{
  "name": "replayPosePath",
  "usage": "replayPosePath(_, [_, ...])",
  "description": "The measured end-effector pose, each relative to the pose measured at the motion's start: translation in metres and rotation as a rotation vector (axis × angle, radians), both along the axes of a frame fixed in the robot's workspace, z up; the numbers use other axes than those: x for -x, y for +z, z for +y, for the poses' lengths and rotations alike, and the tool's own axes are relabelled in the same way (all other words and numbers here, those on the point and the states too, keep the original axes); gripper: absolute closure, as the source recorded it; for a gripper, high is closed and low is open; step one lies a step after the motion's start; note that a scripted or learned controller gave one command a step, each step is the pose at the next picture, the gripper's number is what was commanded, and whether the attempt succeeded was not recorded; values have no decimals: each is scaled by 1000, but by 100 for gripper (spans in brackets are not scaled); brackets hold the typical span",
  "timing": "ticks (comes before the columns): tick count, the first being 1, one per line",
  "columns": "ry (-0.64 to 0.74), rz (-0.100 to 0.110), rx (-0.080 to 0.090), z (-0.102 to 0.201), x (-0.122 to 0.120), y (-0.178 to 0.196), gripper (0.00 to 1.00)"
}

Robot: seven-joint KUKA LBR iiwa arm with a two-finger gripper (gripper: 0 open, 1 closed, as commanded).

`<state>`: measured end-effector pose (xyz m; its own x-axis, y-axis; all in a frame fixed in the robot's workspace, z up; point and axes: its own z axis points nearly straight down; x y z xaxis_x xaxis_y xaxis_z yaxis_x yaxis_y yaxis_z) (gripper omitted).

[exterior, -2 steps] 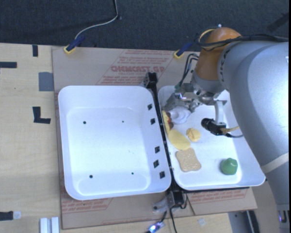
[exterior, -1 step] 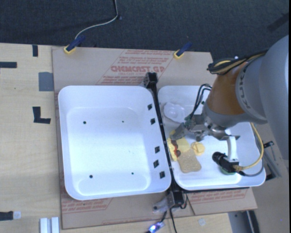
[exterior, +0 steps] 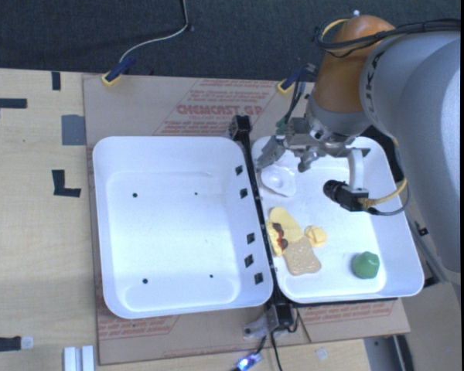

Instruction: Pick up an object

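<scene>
My gripper (exterior: 287, 158) hangs over the far left part of the right bin (exterior: 394, 284), its two grey fingers spread apart and open. Just below the fingertips a small white, cup-like object (exterior: 278, 181) lies on the bin floor, and nothing is held between the fingers. Nearer the front lie a yellow banana-shaped piece (exterior: 282, 228), a tan bread slice (exterior: 301, 257), a small yellow chunk (exterior: 315, 235) and a green round object (exterior: 365, 265).
The left bin (exterior: 108, 207) stands beside the right one, with a black-clipped divider edge (exterior: 251, 207) between them. The grey arm with its orange band (exterior: 348, 52) covers the right bin's far right side. A black cable connector (exterior: 344, 194) hangs near the bin's middle.
</scene>
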<state>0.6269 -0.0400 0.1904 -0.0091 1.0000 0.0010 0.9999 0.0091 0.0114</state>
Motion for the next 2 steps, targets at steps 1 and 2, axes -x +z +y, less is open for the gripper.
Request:
replayPosePath(1, [6,2,-5,127,-37,81,0])
replayPosePath(2, [5,9,-4,251,-41,113,0])
